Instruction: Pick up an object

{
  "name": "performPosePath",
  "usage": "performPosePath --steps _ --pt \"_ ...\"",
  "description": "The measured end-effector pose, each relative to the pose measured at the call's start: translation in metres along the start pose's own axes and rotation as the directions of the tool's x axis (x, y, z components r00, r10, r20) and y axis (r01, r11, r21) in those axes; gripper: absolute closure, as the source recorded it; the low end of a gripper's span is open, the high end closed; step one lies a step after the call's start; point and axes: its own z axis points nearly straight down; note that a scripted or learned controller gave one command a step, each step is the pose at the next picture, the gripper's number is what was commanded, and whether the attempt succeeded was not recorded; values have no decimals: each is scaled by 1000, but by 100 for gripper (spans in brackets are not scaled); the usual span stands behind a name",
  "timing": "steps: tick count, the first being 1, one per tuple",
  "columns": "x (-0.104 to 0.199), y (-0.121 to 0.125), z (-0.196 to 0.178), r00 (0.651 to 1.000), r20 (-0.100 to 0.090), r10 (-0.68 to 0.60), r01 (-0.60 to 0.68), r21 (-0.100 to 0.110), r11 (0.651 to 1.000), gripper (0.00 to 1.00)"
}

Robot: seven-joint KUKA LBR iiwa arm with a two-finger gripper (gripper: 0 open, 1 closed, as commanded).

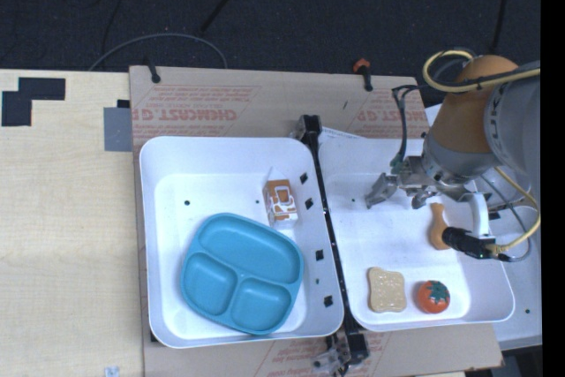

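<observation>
My gripper hangs over the upper middle of the right bin, open, its two fingers spread with only white bin floor between them. A tan-orange elongated toy lies just right of the gripper, against the arm's side. A slice of toy bread and a red-orange tomato-like toy sit near the bin's front edge. In the left bin lie a blue divided plate and a small orange-and-white box.
A black divider with clips runs between the two bins. The arm's grey body with its orange band and cables covers the right bin's far right corner. Cardboard lies under both bins.
</observation>
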Motion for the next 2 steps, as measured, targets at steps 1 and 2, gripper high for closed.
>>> performPosePath --steps 1,2 --pt "-2 1 -13 1000 1 2 -2 -3 1000 100" --pt "-1 10 -62 1000 3 0 0 -11 1000 100"
